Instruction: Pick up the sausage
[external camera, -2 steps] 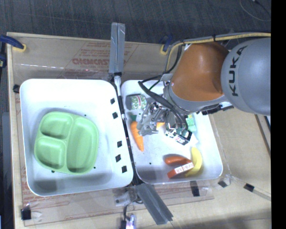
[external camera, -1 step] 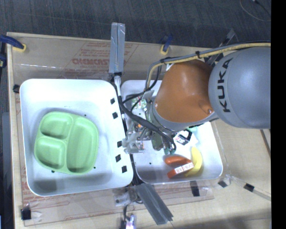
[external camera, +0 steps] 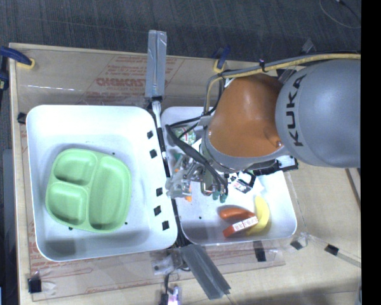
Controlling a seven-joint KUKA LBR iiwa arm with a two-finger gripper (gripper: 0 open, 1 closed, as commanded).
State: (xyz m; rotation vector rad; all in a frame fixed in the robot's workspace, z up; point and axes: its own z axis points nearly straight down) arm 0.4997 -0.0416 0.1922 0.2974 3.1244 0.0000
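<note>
Right bin [external camera: 286, 224], banana [external camera: 262, 213] beside sausage [external camera: 232, 213]

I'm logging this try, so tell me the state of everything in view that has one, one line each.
Green plastic three-compartment plate: flat in the left white bin, nothing in its compartments.
Reddish-orange sausage: lying on the floor of the right white bin, not gripped.
Yellow banana: lying right of the sausage, touching or nearly so.
Red labelled item: lying just in front of the sausage.
Gripper: low over the right bin, left of the sausage.
</note>
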